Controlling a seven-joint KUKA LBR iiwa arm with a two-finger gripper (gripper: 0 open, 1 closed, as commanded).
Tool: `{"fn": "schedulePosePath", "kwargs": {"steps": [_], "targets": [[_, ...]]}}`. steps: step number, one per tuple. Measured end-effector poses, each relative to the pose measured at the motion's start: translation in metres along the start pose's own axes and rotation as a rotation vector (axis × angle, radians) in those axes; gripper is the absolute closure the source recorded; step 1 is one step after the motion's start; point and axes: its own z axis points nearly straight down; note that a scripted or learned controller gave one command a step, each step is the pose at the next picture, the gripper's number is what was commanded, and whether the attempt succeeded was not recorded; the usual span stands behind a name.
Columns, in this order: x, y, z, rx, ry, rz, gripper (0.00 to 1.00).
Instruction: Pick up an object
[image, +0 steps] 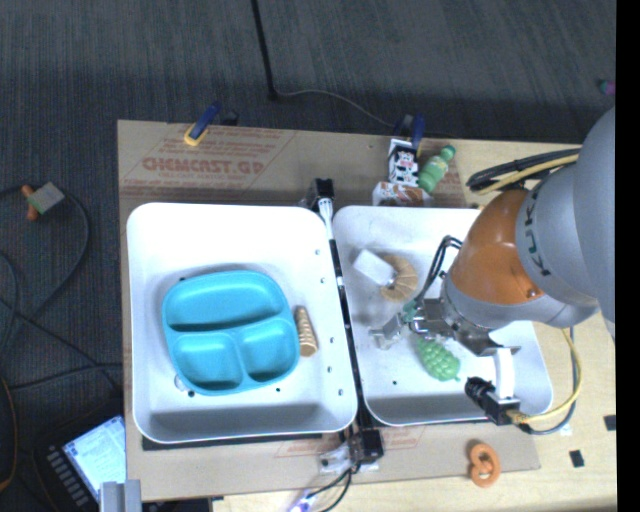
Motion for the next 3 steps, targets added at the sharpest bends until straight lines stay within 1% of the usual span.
{"fn": "schedulePosePath", "kwargs": {"steps": [1,3], "targets": [[-0.003,-0.028,-0.004,0.010,0.004,0.000,0.00],[-0.003,-0.028,-0.023,0.012,0.005,-0.001,0.00]]}}
